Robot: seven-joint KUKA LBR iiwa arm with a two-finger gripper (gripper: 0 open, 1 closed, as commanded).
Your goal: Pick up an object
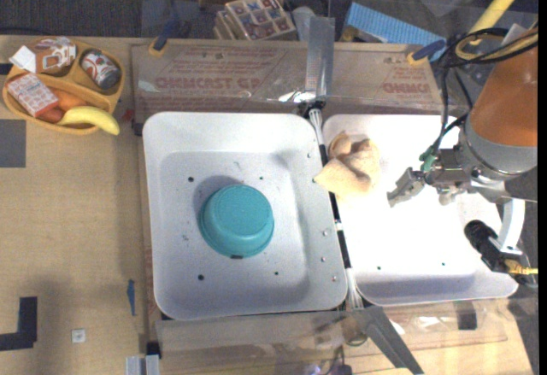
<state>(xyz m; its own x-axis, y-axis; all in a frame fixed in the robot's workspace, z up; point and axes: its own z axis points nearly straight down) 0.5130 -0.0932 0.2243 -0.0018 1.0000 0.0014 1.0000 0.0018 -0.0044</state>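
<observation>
A tan plush toy [350, 164] lies in the right bin [427, 279], against its left wall near the far corner. An upturned teal bowl [238, 219] sits in the middle of the left bin [171, 151]. My gripper [424, 192] hangs over the right bin's middle, to the right of the plush toy and apart from it. It is open, with its fingers [400, 192] spread and nothing between them. The grey arm with its orange band comes in from the right edge.
A metal divider [320, 66] runs between the bins at the back, with cardboard sheets [222, 79] behind them. A yellow tray [60, 91] with a banana and toy food sits on the bench at the far left.
</observation>
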